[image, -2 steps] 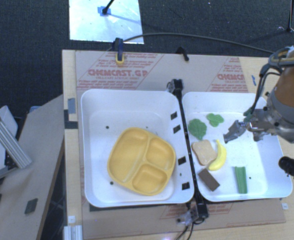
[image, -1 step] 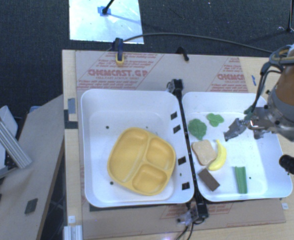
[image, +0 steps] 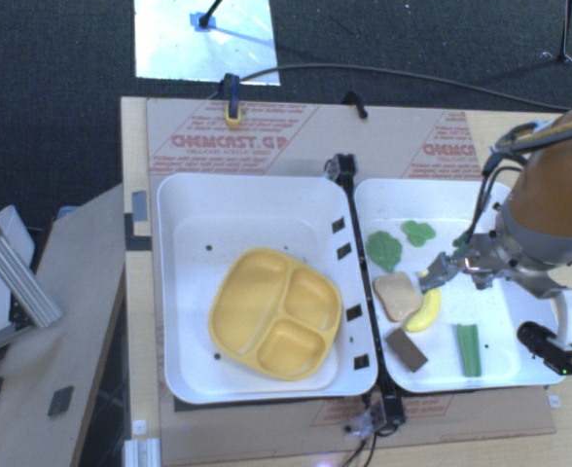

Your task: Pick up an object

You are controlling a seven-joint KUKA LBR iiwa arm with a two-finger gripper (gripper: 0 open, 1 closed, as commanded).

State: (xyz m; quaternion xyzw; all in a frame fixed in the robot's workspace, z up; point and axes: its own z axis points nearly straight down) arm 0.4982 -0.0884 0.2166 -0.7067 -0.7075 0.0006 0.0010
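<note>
Where claw [image: 438,271] hovers, banana [image: 424,311], bread [image: 397,295]

Arm [image: 549,202] low, claw [image: 436,272] leftward

Right bin [image: 432,191]: objects crowd its near-left part. Two green leafy pieces [image: 384,250] [image: 419,231] lie at centre; a tan bread-like piece [image: 397,296] touches a yellow banana [image: 423,312]; a brown block [image: 406,350] lies just beside them, and a green stick [image: 469,348] stands apart to the right. The arm's wrist [image: 549,222] overhangs the bin's right side, its gripper [image: 438,271] above the banana. Open floor remains along the far wall. Left bin [image: 194,290]: a yellow divided tray [image: 276,311] occupies the middle, leaving a bare margin around it.
</note>
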